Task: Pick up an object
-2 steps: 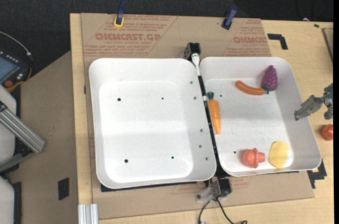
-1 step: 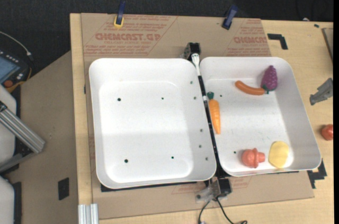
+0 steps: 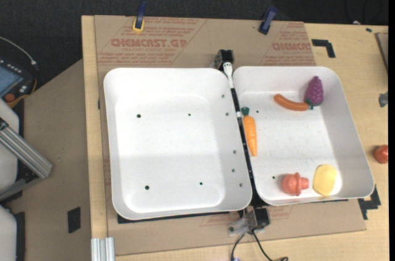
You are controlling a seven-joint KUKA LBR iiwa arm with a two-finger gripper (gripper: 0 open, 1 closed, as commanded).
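Note:
The right bin (image 3: 345,130) holds several toy foods. An orange carrot (image 3: 249,134) with a green top lies along its left wall. A thin orange-red sausage-like piece (image 3: 290,103) lies near the back, touching a purple bunch of grapes (image 3: 314,91). At the front sit a red-orange piece (image 3: 294,184) and a yellow lemon (image 3: 325,179), side by side.
The left bin (image 3: 123,130) stands next to the right one on a brown board. Blue clamps (image 3: 267,20) hold the board's far edge. An orange object (image 3: 381,154) lies on the bench right of the right bin. A cable (image 3: 247,235) runs off the front.

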